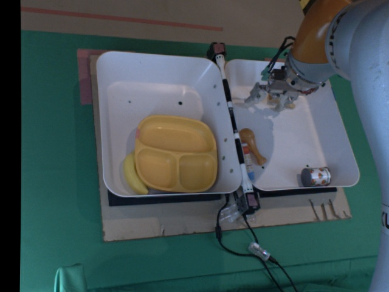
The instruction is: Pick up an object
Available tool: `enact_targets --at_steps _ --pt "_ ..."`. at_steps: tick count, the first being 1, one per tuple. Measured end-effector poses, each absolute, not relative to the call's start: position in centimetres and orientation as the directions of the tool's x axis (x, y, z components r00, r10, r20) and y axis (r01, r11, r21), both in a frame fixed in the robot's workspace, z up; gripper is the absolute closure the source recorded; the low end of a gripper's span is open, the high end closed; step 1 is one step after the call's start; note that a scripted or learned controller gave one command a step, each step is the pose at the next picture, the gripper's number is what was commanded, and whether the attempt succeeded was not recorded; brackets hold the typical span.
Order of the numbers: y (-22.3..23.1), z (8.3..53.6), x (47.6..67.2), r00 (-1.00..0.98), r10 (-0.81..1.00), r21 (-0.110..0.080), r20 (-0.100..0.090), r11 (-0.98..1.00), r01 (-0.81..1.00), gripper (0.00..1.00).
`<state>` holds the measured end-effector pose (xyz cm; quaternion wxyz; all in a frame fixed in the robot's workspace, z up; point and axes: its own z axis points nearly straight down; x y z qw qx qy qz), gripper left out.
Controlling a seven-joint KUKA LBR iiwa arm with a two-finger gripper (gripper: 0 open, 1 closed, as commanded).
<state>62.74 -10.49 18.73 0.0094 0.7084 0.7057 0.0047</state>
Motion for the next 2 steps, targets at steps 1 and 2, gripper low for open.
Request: enact_targets --at_steps 1,2 --pt "-10.4 18.7 62.4 0.005 1.0 0.018 -0.007 -0.005 1.0 0.0" --pt "-11.2 18.6 67.1 0.007 1.0 -0.002 -0.002 -0.007 1.0 0.0"
